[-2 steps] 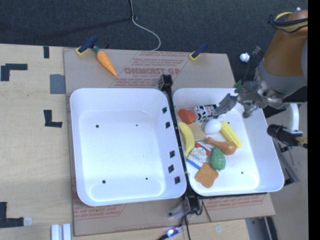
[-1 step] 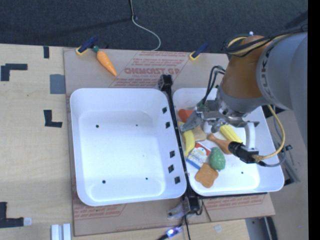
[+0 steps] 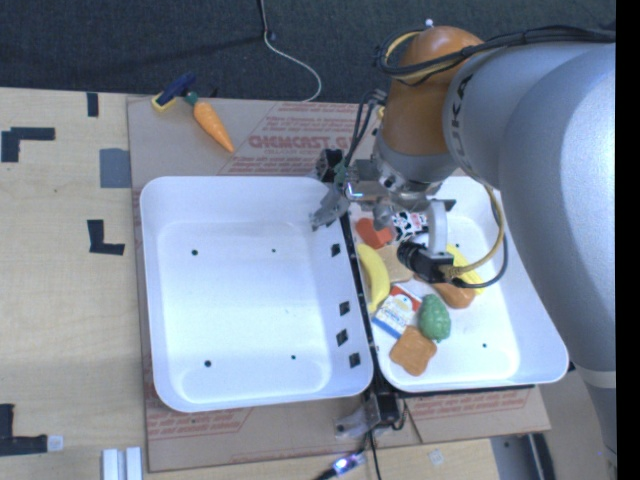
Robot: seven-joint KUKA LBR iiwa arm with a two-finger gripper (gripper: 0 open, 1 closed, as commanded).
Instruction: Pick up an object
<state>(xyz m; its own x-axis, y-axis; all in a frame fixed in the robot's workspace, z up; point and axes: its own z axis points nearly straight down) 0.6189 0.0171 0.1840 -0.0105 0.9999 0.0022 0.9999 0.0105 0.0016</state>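
Two white bins sit side by side on the bench, and from my remote seat the reason for the arm's posture reads plainly: everything worth grabbing is crowded into the right bin (image 3: 530,353), so the arm reaches in from the right edge and hangs its wrist low over that bin's far end. The left bin (image 3: 240,298) holds nothing I could pick. Against the dividing wall lies a banana (image 3: 375,273), with a red piece (image 3: 375,235) just beyond it and a black-and-white spotted item (image 3: 407,224) beside that; nearer the front edge sit a green lump (image 3: 434,318), an orange block (image 3: 412,350), a small printed packet (image 3: 393,313) and a yellow-and-orange thing (image 3: 458,286) partly under the wrist hardware. The claw (image 3: 392,216) hovers right over the red piece and the spotted item, which I judge to be the likely target. I cannot tell how the claw stands, since the wrist and cabling cover it, and I see nothing gripped. Outside the bins, a toy carrot (image 3: 212,123) lies near the bench's far edge, well apart from the arm and probably out of play.
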